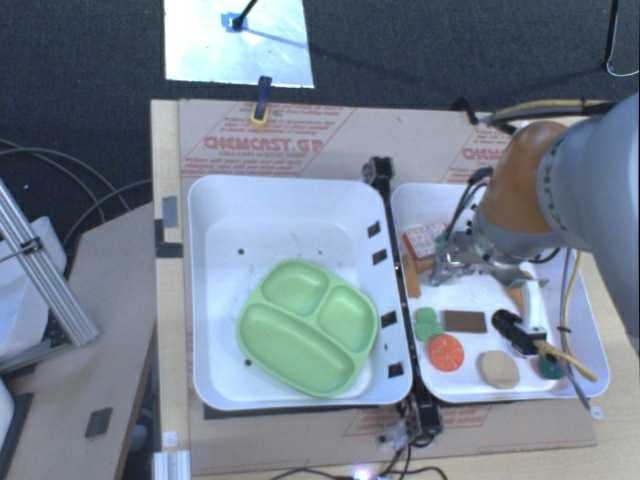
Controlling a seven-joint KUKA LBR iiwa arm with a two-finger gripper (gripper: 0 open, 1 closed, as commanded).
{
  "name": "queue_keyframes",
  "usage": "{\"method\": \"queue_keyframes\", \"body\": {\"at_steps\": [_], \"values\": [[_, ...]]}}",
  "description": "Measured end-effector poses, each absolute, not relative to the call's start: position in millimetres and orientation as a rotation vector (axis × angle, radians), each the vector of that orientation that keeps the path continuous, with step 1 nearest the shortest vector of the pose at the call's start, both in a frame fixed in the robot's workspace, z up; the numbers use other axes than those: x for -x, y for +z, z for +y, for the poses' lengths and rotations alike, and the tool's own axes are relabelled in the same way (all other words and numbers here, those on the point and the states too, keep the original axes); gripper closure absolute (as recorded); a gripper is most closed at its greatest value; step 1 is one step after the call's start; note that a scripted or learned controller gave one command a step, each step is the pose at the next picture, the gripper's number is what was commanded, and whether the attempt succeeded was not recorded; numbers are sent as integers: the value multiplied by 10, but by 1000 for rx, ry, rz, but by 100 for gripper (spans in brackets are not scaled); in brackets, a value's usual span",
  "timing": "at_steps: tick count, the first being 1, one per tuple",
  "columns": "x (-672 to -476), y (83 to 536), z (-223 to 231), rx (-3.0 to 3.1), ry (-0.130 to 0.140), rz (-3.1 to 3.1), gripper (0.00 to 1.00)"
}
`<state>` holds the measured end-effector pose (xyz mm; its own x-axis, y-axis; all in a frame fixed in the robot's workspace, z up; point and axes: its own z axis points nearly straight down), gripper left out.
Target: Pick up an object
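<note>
Grey metal, the claw (443, 271) of the arm hung low over the right-hand shallow white plastic bin (482, 294), toward its far inner corner. Whether it stood open or closed could not be told from this slant, and nothing was seen held in it.

The likeliest thing to pick was the small white carton with red and orange print (422, 238). It lay just beside the claw, on the side toward the divider between the bins and a little farther from the camera. Whether the two touched could not be told. The carton looked nearly square from here, so its long axis was unclear. The move would probably call for a short shift toward the divider before any descent.

On the claw's near side, apart from it, lay a flat brown rectangular tile (464, 320), a small green round piece (427, 323), an orange-red round disc (446, 352) and a tan oval lump (498, 369). Beyond the divider, the left-hand white bin (260, 230) held a pale green compartmented plastic tray (308, 326), well apart from the claw.
</note>
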<state>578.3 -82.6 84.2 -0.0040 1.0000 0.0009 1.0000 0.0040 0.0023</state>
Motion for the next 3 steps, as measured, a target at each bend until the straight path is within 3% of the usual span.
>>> {"method": "queue_keyframes", "body": {"at_steps": [1,2,3], "values": [[-5957,848,-854,-2216,5,2225,100],[-5533,839,-926,-2223,-3,2222,100],[-5555,844,-919,-2219,1,2223,0]]}}
